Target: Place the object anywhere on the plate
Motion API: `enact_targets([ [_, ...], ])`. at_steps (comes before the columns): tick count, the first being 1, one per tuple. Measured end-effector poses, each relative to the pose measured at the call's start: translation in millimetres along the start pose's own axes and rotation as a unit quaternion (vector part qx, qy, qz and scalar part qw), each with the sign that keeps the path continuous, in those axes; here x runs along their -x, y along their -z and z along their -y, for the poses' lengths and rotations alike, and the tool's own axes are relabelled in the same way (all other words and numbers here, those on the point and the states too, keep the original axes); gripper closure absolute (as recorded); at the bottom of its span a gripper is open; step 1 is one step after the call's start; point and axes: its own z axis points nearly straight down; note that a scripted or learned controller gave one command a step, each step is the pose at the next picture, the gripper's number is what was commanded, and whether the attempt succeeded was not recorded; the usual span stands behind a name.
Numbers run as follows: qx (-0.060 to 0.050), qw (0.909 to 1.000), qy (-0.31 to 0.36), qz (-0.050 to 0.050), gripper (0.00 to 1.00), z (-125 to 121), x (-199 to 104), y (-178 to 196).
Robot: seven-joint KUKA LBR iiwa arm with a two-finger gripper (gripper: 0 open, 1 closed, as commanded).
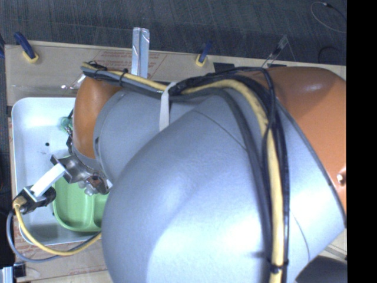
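A light green plate [75, 210] lies in the left white bin [26, 128], near its front edge, and the arm covers its right part. My gripper [81, 174] hangs right over the plate's back rim, below the orange wrist band [85, 117]. A white and black fitting [36, 188] with a yellow cable sticks out from it to the left. A small green thing [63, 123] peeks out beside the wrist, further back in the bin. I cannot see any object in the gripper.
The grey arm [200, 187] with its cable bundle [235, 90] covers the right bin and most of the bench. A metal post [141, 50] stands at the back edge, with blue clamps [27, 46] along the wooden frame.
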Motion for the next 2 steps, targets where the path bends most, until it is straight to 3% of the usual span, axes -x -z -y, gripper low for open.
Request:
enact_targets([
  [1,0.001,1.0,0.003,-0.004,1.0,-27,15,153],
  [2,0.001,0.9997,-0.025,-0.003,1.0,-36,-34,172],
])
